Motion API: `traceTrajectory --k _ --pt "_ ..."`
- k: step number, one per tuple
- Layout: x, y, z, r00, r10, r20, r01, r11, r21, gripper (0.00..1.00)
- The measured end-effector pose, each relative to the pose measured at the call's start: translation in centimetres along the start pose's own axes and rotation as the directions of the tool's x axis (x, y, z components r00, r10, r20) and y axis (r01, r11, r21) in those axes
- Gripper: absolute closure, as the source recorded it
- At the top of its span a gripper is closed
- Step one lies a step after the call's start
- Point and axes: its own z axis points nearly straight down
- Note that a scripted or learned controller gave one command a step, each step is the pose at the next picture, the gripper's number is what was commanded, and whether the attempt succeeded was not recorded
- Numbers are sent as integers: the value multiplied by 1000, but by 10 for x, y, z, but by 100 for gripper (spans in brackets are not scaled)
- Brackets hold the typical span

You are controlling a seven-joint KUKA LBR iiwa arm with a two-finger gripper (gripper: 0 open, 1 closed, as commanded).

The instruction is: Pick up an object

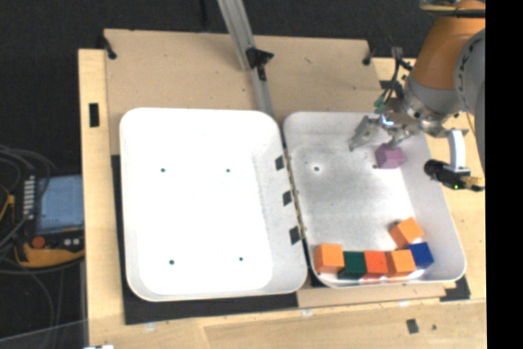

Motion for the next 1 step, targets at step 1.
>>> traceTrajectory --k 1 --pt "-4 6 13 1000 1 8 -1 1000 -27 0"
